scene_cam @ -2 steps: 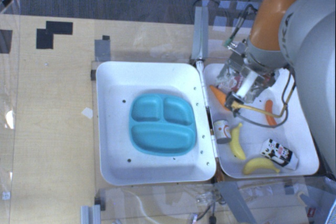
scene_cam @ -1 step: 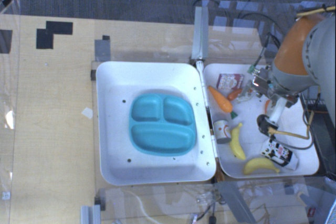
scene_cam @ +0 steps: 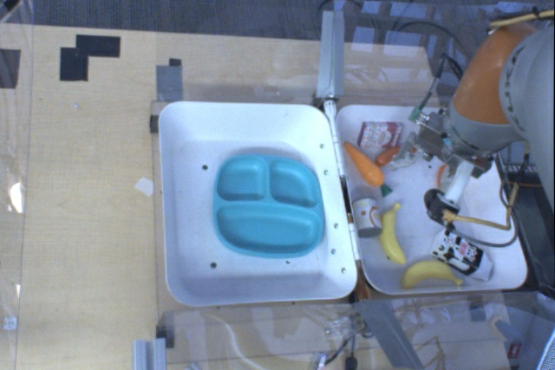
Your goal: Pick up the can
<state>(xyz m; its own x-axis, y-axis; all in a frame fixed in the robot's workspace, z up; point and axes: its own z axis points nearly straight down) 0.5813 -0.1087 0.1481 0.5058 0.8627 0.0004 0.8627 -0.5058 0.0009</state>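
Two bins (scene_cam: 186,212), one blue tray (scene_cam: 267,205), two bananas (scene_cam: 392,235), one carrot (scene_cam: 363,164), one can (scene_cam: 365,212).

1. Your arm (scene_cam: 531,91) has a smooth, rounded, light-grey shell.
2. You'll see a glossy orange band (scene_cam: 481,91) bulging above the wrist.
3. Your wrist (scene_cam: 466,134) below the band is grey as well.
4. Thin black cables (scene_cam: 438,69) loop beside the wrist.
5. Your gripper (scene_cam: 416,145) looks dull metal-grey.

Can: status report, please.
Gripper above right bin, nothing seen held. Can by the bin's left wall, apart from gripper. Carrot and banana close beside it.
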